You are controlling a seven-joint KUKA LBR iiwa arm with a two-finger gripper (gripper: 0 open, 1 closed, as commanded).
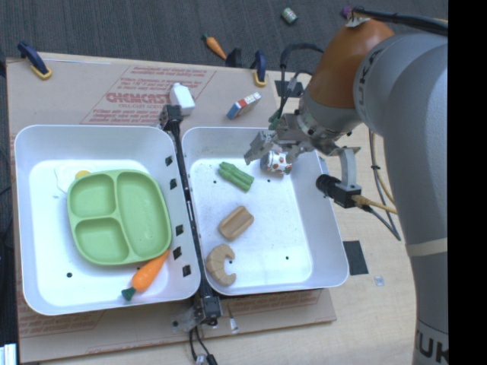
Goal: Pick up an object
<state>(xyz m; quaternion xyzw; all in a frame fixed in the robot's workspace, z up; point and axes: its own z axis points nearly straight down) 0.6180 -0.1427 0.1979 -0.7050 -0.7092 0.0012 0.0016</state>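
Hovering over the right bin's (323, 242) upper edge, the gripper (275, 158) has a small white-and-red object (278, 163) between its jaws — narrowly parted around it, just right of the green bean pod (235, 176).

Glossy white plastic bins (319, 226), matt green plastic tray (118, 215), printed brown cardboard (137, 90) beneath.

Blue clamp (35, 59) on cardboard (114, 97)
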